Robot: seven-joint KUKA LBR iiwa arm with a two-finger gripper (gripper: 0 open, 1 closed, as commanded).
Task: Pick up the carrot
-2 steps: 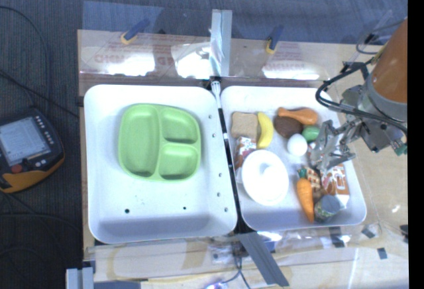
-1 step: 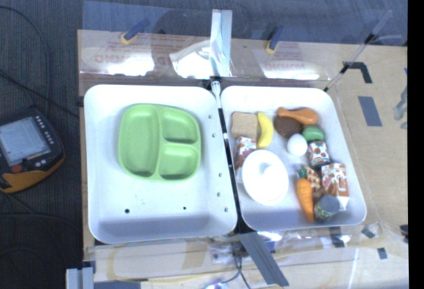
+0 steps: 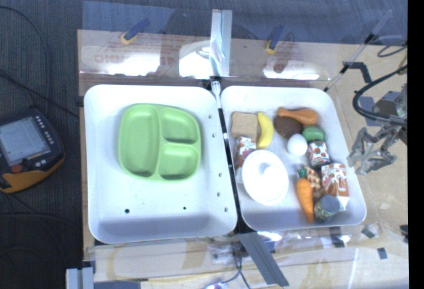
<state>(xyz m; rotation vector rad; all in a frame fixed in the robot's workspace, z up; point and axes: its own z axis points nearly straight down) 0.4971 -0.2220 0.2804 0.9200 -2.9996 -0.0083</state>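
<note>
The carrot (image 3: 304, 199) lies wedged between the white bowl (image 3: 265, 177) and small cartons (image 3: 334, 179) in the right bin (image 3: 349, 148), so the gripper (image 3: 371, 150), its opening unclear, might snag neighbours.

orange carrot (image 3: 304, 197), green plate (image 3: 159, 142), yellow banana (image 3: 265, 130)

A pale wooden bench (image 3: 371, 215) carries two shallow white bins side by side, their inner rims touching: the left bin (image 3: 99, 215) and the right bin (image 3: 344, 128). Along the bench's far edge lie clear plastic sheets (image 3: 132, 59) under clips.
</note>
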